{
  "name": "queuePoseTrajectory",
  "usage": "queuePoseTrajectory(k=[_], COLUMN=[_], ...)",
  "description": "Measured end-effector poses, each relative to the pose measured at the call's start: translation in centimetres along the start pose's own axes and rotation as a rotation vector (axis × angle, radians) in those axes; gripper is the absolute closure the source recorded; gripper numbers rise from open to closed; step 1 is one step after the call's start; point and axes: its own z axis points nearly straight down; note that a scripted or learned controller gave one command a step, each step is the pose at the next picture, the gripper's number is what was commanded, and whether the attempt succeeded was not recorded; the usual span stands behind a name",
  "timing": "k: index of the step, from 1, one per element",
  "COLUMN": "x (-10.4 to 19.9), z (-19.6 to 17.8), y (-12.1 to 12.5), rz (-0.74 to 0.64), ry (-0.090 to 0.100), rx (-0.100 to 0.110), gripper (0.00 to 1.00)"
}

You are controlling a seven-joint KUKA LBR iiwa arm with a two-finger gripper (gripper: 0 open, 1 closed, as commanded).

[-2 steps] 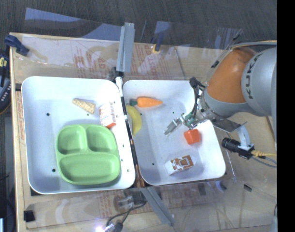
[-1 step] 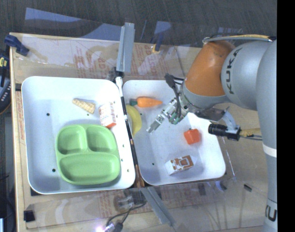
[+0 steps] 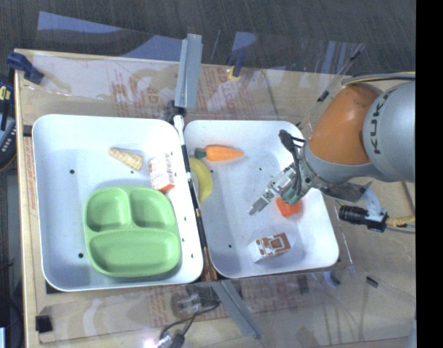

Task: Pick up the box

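Note:
A small white and brown box [image 3: 270, 247] lies near the front of the right bin [image 3: 236, 263]. My gripper [image 3: 265, 199] hovers in the middle of that bin, above and slightly left of the box and apart from it. A red-orange object [image 3: 288, 208] sits right beside the gripper, partly hidden by the wrist. A second small white and red packet [image 3: 161, 172] lies in the left bin [image 3: 54, 136] against the dividing wall.
A carrot [image 3: 223, 153] and a banana [image 3: 201, 179] lie at the back left of the right bin. The left bin holds a green divided plate [image 3: 132, 230] and a waffle cone [image 3: 126, 158]. The arm's orange band [image 3: 340, 133] overhangs the right bin's right edge.

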Motion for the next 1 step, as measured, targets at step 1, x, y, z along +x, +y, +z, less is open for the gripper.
queuePoseTrajectory(k=[1], x=[-5.08], z=[-2.05], y=[6.68], rz=[0.067], ry=[-0.002], rx=[-0.002], gripper=[0.00])
